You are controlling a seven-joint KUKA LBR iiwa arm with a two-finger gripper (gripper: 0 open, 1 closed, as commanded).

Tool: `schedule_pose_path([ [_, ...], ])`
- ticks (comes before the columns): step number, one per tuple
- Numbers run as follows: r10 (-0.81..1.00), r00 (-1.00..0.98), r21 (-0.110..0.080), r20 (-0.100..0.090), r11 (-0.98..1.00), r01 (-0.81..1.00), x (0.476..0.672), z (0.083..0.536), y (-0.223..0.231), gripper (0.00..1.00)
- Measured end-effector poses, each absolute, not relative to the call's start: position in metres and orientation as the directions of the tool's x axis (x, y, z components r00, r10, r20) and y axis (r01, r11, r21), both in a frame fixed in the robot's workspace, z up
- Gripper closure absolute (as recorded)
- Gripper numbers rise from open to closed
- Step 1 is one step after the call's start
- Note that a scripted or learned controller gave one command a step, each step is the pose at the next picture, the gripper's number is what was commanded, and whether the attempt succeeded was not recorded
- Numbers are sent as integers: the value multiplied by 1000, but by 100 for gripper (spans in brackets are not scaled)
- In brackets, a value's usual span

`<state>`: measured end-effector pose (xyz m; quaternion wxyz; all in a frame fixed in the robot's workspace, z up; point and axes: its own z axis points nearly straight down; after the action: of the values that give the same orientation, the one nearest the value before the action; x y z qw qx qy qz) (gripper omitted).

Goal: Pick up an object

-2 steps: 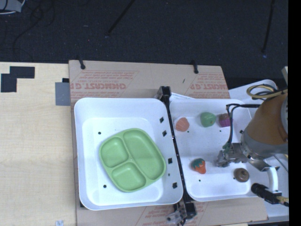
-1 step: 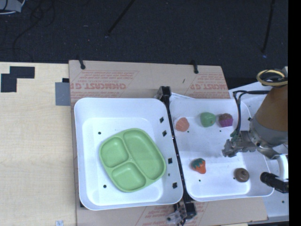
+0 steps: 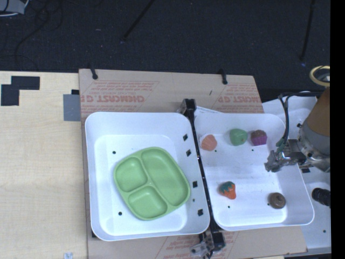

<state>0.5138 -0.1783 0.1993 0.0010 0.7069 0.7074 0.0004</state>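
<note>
Though the gripper [image 3: 274, 163] sits at the right bin's [image 3: 253, 220] 3 o'clock edge, finger spacing is unreadable; nothing visibly held. Brown ring [image 3: 277, 200] lies at its 6 o'clock, apart.

From my remote seat: two bins sit side by side at centre frame on the desk [image 3: 38, 161]. The left bin [image 3: 102, 128] holds a divided tray [image 3: 151, 183]. In the right bin [image 3: 248, 215], three small objects line the upper part, with two more [image 3: 227, 189] [image 3: 277, 200] lower down. The tool [image 3: 274, 163] hangs over that bin's right edge.
</note>
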Motion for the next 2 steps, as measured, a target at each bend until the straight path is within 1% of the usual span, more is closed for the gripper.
schedule_pose_path([
  [1, 1000, -1, 3, -1, 1, 1000, 515, 247, -179, 100],
  [2, 1000, -5, -3, 3, 5, 1000, 525, 238, -120, 100],
])
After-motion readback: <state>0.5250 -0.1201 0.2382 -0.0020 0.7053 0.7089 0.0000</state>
